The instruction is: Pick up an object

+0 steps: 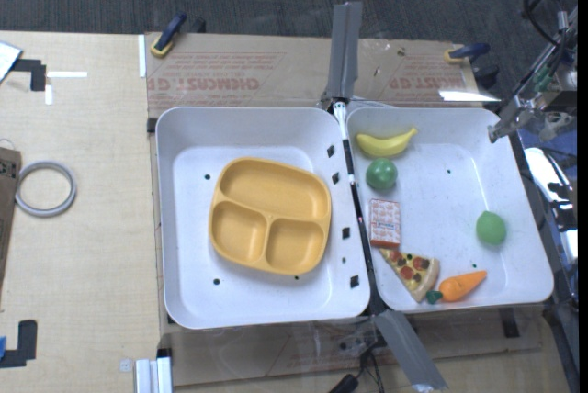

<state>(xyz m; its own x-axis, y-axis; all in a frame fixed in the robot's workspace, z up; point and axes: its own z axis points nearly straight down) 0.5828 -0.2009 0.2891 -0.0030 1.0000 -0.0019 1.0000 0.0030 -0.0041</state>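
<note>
Two white bins are seen side by side in the middle of the frame. In the left bin (184, 226) one yellow divided plate (270, 215) is laid, with three compartments. In the right bin (514, 198) six things are counted: one banana (386, 141) at the upper left, one dark green ball (381, 174) just below it, one small red and white packet (385, 222) lower along the left wall, one pizza slice (412, 271) at the bottom, one carrot (462, 285) touching the slice's lower right end, and one lighter green ball (491, 228) well apart toward the right wall. The gripper (514, 120) is seen at the upper right of the frame, over the right bin's upper right corner; nothing is held, and its state cannot be told. One roll of tape (43, 188) lies on the bench at the left edge.
</note>
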